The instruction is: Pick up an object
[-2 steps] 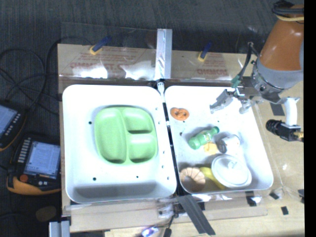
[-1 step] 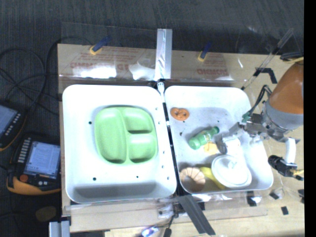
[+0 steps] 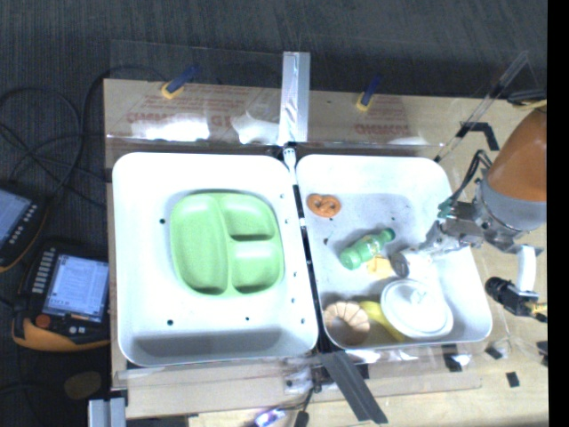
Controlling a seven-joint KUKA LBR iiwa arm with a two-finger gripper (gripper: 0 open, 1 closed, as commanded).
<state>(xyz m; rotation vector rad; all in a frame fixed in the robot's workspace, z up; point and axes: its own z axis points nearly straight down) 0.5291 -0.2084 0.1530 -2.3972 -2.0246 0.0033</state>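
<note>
Figure: I am viewing the right bin (image 3: 307,238), my landmark. Along its near wall a tan shell-shaped toy (image 3: 346,321), a yellow piece (image 3: 377,314) and a white lidded cup (image 3: 414,307) are lying side by side. Toward the bin's middle, a green bottle (image 3: 365,248) is lying tilted. The gripper (image 3: 425,249) is reaching in over the bin's right wall, just beside the bottle; I cannot tell how it is set. Near the far-left corner an orange pretzel (image 3: 324,205) is resting. Left of this bin, a green divided plate (image 3: 226,242) is sitting in the neighbouring bin.
</note>
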